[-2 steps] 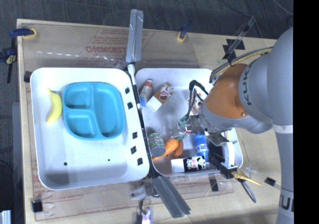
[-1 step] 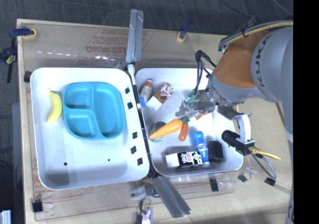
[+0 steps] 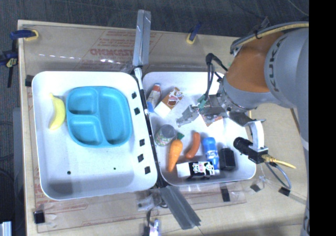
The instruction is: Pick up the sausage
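The claw [image 3: 195, 110] is seen low over the right bin [image 3: 178, 78], at the end of the grey arm [image 3: 273, 72] that reaches in from the right. It points left; whether its fingers are apart or closed cannot be told, and nothing is seen held in it.

Just below and slightly left of the claw, the sausage [image 3: 192, 145] lies on the bin floor, a short reddish-orange piece tilted nearly upright in the view. It is touched or nearly touched on its left by a carrot [image 3: 174, 154] and closely flanked on its right by a blue bottle [image 3: 209, 149].

The sausage is judged light, smooth and round, likely a toy, so it may roll or slip. A hold across its narrow middle is judged best, though the neighbours leave little room.

Counted in the right bin: 1 sausage, 1 carrot, 1 blue bottle, 1 red-capped bottle [image 3: 153, 96], 1 small carton [image 3: 170, 98], 1 round tin [image 3: 165, 135], 1 black-and-white box [image 3: 198, 169], 1 black block [image 3: 227, 159]. In the left bin [image 3: 84, 177]: 1 blue divided tray [image 3: 98, 115] and 1 banana [image 3: 57, 111]. Both bins rest on 1 table [image 3: 79, 41].
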Controlling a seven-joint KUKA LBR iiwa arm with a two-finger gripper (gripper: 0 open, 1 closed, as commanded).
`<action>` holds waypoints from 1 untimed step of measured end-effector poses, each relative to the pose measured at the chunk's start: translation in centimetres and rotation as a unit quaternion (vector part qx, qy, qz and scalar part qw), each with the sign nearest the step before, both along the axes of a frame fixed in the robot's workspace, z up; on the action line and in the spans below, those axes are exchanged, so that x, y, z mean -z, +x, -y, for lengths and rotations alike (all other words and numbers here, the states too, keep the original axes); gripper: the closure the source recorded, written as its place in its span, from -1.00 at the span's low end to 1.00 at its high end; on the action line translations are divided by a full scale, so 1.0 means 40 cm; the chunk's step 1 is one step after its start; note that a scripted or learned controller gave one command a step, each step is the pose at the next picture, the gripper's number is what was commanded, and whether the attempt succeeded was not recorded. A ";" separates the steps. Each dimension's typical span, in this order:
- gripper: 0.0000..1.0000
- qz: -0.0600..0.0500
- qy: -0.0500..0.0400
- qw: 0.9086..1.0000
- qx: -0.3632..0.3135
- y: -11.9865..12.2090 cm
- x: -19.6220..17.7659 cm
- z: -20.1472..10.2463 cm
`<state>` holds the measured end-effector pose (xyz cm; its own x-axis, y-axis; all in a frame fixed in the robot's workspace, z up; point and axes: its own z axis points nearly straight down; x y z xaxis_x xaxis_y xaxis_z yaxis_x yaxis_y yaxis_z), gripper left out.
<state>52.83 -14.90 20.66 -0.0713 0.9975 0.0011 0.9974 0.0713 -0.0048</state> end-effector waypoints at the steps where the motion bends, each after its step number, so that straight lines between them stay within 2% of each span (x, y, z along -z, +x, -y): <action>1: -1.00 0.002 -0.003 0.998 -0.062 -0.030 0.222 0.085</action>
<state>51.62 -18.31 11.76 -0.1933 0.9811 -0.0056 0.9811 0.1933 -0.0007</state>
